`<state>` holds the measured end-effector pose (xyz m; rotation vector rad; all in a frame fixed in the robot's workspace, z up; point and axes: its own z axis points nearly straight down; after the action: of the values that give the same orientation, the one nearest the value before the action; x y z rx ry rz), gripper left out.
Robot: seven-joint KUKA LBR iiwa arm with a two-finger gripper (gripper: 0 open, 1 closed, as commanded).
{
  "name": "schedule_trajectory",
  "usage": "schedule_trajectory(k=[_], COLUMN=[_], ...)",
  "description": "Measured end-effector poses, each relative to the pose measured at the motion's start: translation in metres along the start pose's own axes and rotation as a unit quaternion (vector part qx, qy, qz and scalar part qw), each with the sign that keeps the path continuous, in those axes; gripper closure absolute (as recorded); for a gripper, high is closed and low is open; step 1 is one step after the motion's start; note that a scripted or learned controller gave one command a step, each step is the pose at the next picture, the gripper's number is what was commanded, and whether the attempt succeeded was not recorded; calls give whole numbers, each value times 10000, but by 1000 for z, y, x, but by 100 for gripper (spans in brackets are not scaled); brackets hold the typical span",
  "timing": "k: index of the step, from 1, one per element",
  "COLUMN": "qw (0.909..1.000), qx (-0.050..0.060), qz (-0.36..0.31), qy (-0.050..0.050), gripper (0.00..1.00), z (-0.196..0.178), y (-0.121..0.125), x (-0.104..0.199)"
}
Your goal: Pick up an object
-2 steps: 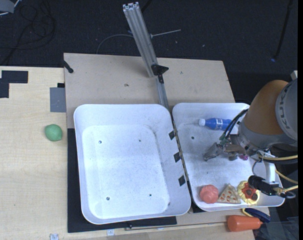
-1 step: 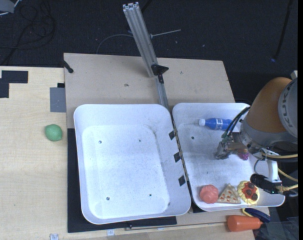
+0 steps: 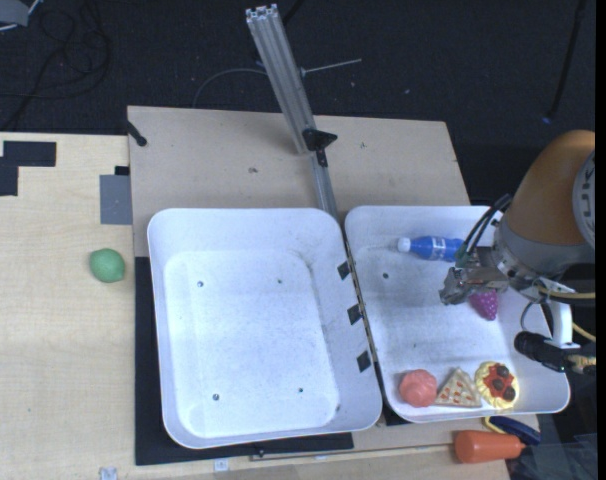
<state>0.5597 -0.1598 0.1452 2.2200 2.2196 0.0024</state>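
Note:
My gripper (image 3: 469, 286) hangs low over the right bin (image 3: 413, 343), at its right-hand side. A purple toy (image 3: 486, 304) lies just under and to the right of the fingertips, partly covered by them. A blue bottle (image 3: 430, 247) lies on its side just above and left of the gripper. At the bin's front edge rest a red ball-like toy (image 3: 417, 387), a pizza slice toy (image 3: 458, 390) and a round yellow toy with red spots (image 3: 496, 383).
The left bin (image 3: 243, 328) sits beside the right one. A green ball (image 3: 108, 265) lies on the bench to the far left. An orange carrot-like toy (image 3: 488, 445) lies outside the right bin's front edge. A metal rail (image 3: 288, 78) slants at the back.

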Motion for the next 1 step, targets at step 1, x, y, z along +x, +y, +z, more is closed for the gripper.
schedule_trajectory(k=[1], qw=[10000], qx=[-3], qz=[2], qy=[-1], gripper=[100], z=[-42], y=[4], x=[-2])
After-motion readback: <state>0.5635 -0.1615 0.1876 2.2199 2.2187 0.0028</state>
